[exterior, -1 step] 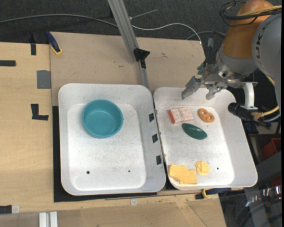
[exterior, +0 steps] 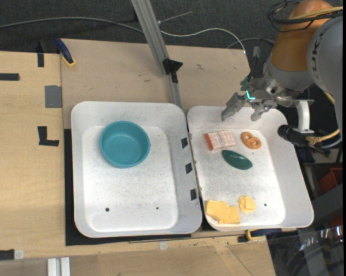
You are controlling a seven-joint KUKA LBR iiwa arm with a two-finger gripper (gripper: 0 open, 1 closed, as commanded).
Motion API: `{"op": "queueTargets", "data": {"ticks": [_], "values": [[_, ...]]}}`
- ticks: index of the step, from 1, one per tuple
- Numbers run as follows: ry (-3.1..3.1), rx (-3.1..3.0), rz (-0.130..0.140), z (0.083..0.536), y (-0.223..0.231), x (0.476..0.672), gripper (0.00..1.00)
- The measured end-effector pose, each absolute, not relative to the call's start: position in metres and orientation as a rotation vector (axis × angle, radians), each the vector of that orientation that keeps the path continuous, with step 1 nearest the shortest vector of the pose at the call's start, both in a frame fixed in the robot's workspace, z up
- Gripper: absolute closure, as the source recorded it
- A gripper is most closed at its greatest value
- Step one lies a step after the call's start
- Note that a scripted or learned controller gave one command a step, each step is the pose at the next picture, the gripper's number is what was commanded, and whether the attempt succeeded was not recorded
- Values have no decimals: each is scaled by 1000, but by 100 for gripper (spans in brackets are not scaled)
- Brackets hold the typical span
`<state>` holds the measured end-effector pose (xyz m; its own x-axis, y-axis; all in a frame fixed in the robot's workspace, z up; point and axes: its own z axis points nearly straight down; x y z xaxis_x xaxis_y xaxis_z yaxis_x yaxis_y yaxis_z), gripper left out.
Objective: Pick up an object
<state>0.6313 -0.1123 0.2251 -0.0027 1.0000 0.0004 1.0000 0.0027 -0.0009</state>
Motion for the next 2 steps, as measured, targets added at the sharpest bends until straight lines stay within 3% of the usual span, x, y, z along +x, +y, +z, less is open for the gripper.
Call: {"op": "queueTargets", "data": {"ticks": [2], "values": [[-2219,-2218,9,127,-123,628,0]]}}
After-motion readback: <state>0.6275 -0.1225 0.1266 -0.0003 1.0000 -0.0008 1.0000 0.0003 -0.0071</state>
